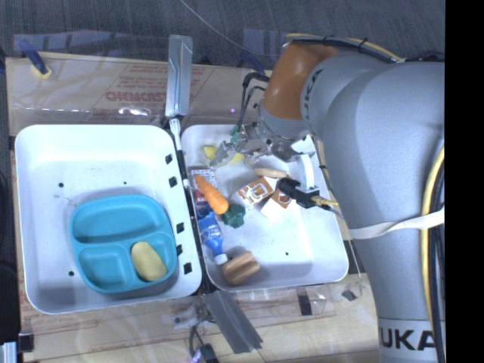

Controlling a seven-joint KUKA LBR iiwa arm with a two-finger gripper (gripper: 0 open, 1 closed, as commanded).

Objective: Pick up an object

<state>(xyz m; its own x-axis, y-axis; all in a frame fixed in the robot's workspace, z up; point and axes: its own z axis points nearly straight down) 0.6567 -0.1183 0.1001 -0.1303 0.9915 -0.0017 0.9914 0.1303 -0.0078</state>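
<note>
Left bin (45,203): blue tray (113,225), potato (149,261) in its lower right compartment. Right bin (325,259): carrot (212,195) orange, tapered, by left wall; hot dog (240,266) at front. My gripper (240,144) low at back clutter, half hidden under wrist; grip state unreadable.

One fixed overhead camera looks slantwise down on both bins (30,203).

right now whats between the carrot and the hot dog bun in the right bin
In the camera view, a blue-labelled bottle lies between the carrot and the hot dog bun, along the right bin's left wall. A dark green piece sits beside that stretch.
</note>
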